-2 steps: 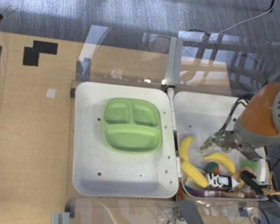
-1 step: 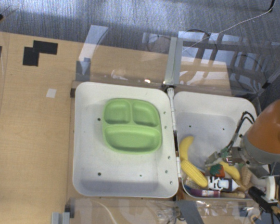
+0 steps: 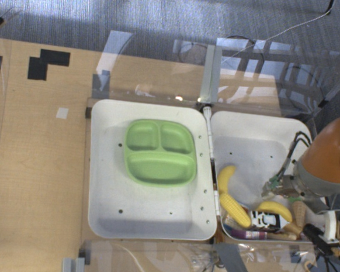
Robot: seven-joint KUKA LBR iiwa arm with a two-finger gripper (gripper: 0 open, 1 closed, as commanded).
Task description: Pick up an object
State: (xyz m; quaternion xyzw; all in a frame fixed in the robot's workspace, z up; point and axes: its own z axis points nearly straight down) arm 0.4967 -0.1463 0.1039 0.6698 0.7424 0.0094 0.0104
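Observation:
In the right bin (image 3: 251,145), several items are piled in the near corner. A yellow banana (image 3: 225,177) lies by the left wall, and a corn cob (image 3: 234,209) lies just in front of it. A second yellow banana (image 3: 275,208) rests over a black and white item (image 3: 266,219). A purple item (image 3: 250,233) lies along the near wall. My gripper (image 3: 274,186) hangs low at the right side of this bin, just above the second banana. The wrist hides its tips.
A green divided plate (image 3: 160,152) lies in the left bin (image 3: 106,204). A tan object (image 3: 299,214) sits at the right bin's near right corner, under the arm. The orange-banded arm (image 3: 332,160) covers the bin's right edge.

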